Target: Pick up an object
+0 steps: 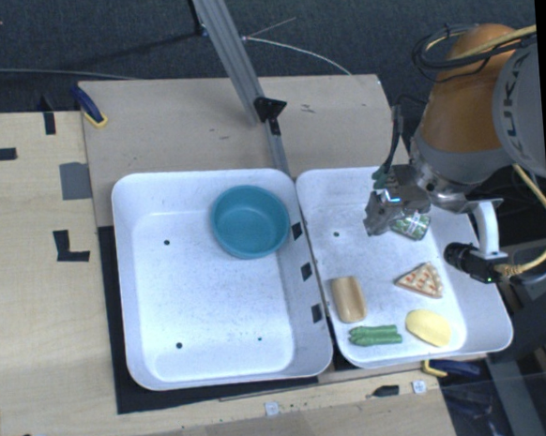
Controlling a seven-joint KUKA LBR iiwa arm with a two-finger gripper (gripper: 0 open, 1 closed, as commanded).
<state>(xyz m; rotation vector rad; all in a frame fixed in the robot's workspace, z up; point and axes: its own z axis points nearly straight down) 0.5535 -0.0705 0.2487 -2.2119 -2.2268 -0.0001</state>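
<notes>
Plastic gleams in both shallow white bins on the tan surface [35, 306]. We see a round blue bowl [250, 221] in the left bin [152, 353]. In the right bin [342, 197] lie a bread-like roll [348, 298], a knobbly green pod [374, 335], a smooth yellow lemon shape [428, 327] and a pizza wedge [421, 281]. At upper right, the gripper [392, 214] hangs beside a clear, glassy object [411, 224]; we cannot tell how it stands.

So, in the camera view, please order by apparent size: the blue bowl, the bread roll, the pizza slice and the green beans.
1. blue bowl, clearly largest
2. bread roll
3. pizza slice, close to the roll, so this pair is uncertain
4. green beans, thinnest
</notes>
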